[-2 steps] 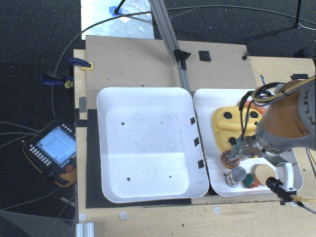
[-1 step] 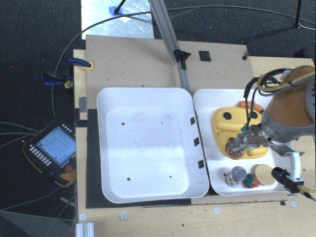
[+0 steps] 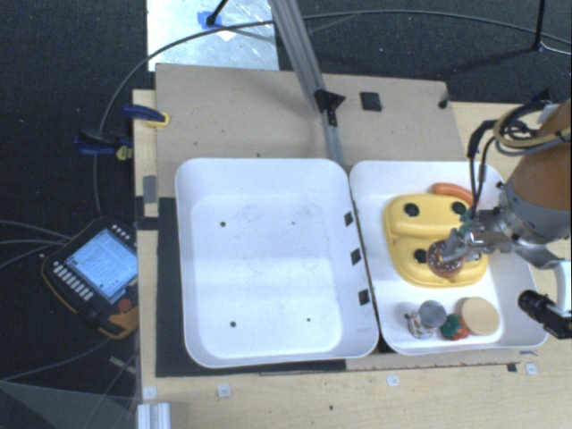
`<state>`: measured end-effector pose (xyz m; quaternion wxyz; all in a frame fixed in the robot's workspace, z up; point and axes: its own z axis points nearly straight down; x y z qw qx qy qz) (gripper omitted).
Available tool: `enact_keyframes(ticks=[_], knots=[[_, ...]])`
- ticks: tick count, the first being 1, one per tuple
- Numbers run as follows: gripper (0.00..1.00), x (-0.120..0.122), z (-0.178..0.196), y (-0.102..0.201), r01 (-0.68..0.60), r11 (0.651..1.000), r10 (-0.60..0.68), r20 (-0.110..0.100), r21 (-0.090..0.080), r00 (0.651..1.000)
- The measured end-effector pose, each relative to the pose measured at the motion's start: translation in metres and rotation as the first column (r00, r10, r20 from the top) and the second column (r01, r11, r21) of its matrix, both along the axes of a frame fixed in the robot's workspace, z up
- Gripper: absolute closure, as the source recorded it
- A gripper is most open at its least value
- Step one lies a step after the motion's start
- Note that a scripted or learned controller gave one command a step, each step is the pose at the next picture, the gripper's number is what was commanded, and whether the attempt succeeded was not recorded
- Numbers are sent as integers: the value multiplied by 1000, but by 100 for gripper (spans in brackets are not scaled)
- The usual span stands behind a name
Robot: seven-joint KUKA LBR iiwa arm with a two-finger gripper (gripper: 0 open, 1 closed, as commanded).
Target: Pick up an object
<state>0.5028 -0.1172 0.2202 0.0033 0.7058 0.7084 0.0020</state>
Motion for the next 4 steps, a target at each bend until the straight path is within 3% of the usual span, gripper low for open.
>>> enact_keyframes(ticks=[1,4], knots=[[100,-4,62,2,-2,1000,2,1,0,1000],[100,69,50,127,-5,1000,5,-4,2,1000]])
